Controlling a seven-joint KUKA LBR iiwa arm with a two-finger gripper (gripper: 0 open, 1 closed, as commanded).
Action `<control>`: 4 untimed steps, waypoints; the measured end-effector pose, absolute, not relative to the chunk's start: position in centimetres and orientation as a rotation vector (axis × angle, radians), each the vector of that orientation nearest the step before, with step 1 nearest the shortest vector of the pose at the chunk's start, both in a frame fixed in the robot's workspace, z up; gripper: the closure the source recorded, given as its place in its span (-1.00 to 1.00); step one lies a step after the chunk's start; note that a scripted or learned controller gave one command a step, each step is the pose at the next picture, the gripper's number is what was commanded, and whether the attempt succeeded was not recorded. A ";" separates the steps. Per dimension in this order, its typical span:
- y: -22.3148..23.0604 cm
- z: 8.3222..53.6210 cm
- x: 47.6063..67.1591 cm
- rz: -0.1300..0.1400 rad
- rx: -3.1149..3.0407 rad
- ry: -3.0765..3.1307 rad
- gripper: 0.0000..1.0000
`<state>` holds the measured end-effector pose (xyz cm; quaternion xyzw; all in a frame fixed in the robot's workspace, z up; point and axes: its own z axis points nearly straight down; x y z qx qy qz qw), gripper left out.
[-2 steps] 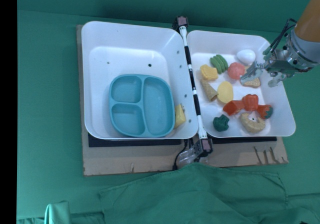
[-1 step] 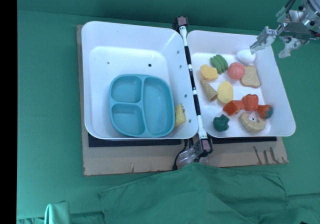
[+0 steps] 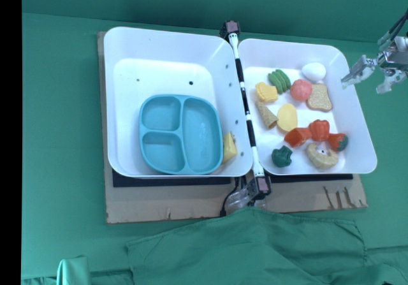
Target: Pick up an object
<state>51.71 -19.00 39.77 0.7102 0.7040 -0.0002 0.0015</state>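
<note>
The tool point(image 3: 372, 77), fingers spread and holding nothing, hovers at the right bin's point(image 3: 357, 125) far right rim, near the white egg point(image 3: 313, 71).

A robot lab: green cloth point(image 3: 64, 118) drapes the bench, with two white bins point(image 3: 127, 48) of toy food point(image 3: 299, 118).

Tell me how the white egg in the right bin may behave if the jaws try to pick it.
The white egg looks smooth and rounded, so it may slip or roll. It lies near the right bin wall, which could crowd the gripper.
</note>
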 end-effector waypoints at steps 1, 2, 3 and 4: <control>-12.3 36.6 51.4 0.001 2.220 2.224 -1.00; -17.9 32.2 48.8 -0.004 2.233 2.209 -1.00; -18.8 28.3 53.0 -0.001 2.223 2.215 -1.00; -18.7 39.0 55.0 0.011 2.211 2.208 -1.00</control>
